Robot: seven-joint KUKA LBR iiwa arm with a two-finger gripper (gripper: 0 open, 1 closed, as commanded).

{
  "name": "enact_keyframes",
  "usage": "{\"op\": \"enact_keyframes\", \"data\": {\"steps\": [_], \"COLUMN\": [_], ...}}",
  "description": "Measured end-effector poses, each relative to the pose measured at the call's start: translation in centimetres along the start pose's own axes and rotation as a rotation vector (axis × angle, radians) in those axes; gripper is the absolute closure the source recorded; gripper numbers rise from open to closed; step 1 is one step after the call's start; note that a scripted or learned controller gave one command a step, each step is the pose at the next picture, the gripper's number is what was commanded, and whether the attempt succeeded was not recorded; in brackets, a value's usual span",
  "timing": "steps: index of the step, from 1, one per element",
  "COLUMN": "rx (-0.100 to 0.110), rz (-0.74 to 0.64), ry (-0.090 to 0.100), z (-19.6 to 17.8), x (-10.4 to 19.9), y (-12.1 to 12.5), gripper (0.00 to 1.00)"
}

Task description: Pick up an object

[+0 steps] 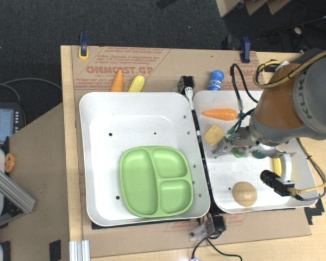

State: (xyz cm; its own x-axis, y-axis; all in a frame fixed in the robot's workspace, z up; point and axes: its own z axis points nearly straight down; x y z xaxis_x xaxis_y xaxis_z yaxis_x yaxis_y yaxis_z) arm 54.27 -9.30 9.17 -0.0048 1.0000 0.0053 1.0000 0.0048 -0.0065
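Note:
My gripper [226, 145] is low inside the right bin [293, 200], near its left wall, under the grey arm with its orange band. A yellow cheese wedge [213, 134] lies just up and left of the gripper, very close to it. Further back, an orange carrot [220, 113] rests by the bin's far edge. A small green item [238, 153] peeks out beside the gripper, mostly hidden by the wrist. A tan round ball [244, 193] sits near the front of the bin. A yellow piece [277, 166] shows partly beneath the arm.
The left bin [98, 118] holds a green divided plate [156, 180]. Behind the bins on the cardboard lie an orange toy [117, 81], a yellow toy [136, 83], a black clip [185, 83] and a blue bottle [216, 80]. Cables loop over the right bin's back.

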Motion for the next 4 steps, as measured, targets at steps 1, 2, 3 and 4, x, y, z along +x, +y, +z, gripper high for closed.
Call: {"op": "enact_keyframes", "data": {"steps": [1, 2, 3, 4], "rx": [-0.023, -0.020, 0.023, -0.002], "rz": [0.005, 0.002, -0.003, 0.010], "ry": [-0.013, -0.008, -0.004, -0.002], "z": [-9.1, -1.2, 1.1, 0.6], "x": [-5.8, -10.6, -4.4, -8.6], "y": [7.7, 7.6, 11.4, 4.8], "gripper": [0.00, 0.00, 0.00, 0.00]}}
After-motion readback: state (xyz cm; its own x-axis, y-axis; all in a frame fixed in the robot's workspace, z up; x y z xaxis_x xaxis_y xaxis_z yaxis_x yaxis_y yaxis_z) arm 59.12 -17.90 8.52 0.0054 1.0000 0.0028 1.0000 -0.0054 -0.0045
